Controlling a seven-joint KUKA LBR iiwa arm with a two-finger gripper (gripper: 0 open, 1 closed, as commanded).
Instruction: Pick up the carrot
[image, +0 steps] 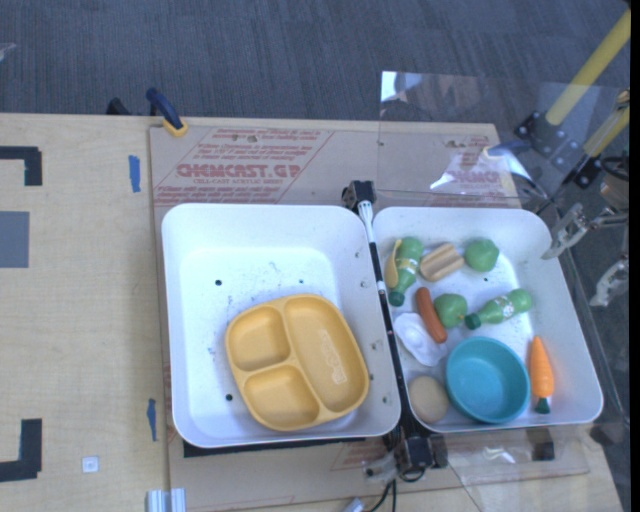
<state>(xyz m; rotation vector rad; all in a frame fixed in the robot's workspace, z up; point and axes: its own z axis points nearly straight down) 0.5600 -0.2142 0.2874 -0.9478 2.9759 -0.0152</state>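
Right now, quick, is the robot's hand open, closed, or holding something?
Hand: cannot be told, it is too blurred, at the far corner of the right bin. The carrot lies in that bin by the blue bowl, apart from the hand.

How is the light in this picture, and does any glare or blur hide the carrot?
In the camera view, the light is even and soft; glare falls on a clear sheet behind the right bin; the carrot beside the blue bowl is sharp and free of glare; the bench's far right edge looks cluttered and hazy.

Orange carrot (541, 372), seemingly flat, right bin edge
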